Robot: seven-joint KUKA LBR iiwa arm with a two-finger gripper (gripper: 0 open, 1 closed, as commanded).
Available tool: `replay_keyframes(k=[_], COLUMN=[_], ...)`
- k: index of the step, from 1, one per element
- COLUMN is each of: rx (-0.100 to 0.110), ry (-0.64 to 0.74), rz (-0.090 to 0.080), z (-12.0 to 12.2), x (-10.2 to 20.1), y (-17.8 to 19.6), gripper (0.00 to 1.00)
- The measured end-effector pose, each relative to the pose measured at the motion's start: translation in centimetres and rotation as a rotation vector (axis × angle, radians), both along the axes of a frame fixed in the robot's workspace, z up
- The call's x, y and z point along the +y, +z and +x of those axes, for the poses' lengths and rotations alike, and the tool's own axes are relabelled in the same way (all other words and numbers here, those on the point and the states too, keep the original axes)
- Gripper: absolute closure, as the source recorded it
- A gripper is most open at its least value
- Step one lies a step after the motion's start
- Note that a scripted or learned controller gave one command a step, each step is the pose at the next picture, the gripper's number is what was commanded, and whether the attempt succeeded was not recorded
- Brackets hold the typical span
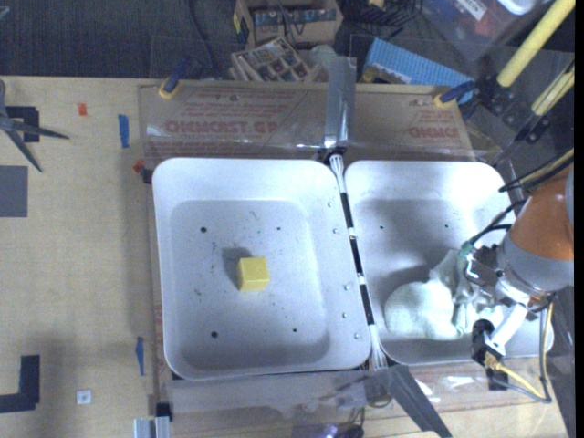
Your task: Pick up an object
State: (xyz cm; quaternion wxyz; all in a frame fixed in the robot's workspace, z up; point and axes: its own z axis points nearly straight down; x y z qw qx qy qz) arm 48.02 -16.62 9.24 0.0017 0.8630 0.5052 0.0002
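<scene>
Camera view: hand [467, 301], grip state indiscernible, beside white soft object [418, 310] in right bin [401, 190]; centring over it should aid grasping.

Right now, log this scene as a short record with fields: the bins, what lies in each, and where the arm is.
left bin: shallow white bin, holding one small yellow block near its middle
right bin: shallow white bin, holding a soft white lump toward its near side
arm: grey arm with orange band, reaching in over the right bin's right edge
gripper: two-finger gripper, low beside the white lump's right side
grasp: cannot tell from this view
yellow block: lying apart from the arm, untouched
</scene>
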Motion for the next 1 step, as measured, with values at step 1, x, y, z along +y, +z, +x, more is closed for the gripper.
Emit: replay_keyframes(k=[1], rx=[-0.012], ry=[-0.441], rz=[0.002], z=[0.33], x=[7.12], y=[-0.22], gripper=[1.00])
